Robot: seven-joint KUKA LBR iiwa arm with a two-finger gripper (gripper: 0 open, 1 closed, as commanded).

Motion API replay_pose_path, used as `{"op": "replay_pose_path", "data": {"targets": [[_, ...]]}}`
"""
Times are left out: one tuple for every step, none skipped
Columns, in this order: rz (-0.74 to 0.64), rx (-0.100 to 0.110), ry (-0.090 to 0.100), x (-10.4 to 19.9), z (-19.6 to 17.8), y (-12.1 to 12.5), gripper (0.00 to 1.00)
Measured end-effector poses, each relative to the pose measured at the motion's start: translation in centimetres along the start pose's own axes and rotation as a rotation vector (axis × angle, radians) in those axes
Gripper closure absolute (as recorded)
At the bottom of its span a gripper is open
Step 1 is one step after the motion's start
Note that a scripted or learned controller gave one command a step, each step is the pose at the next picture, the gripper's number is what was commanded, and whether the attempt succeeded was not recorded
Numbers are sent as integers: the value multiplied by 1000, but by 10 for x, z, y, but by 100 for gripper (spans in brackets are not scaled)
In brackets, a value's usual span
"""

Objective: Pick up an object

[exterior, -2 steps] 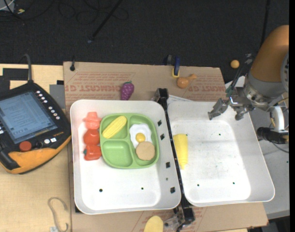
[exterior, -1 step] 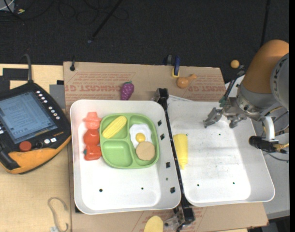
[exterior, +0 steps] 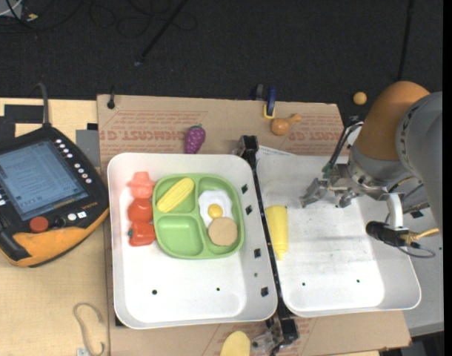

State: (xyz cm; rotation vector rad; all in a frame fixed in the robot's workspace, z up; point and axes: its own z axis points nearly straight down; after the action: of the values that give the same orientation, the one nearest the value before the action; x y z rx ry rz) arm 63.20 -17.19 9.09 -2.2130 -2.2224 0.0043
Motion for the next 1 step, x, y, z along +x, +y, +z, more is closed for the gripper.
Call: {"op": "replay_pose_path", "data": {"targets": [[0, -5, -1, -1, -14, 1, 100]]}}
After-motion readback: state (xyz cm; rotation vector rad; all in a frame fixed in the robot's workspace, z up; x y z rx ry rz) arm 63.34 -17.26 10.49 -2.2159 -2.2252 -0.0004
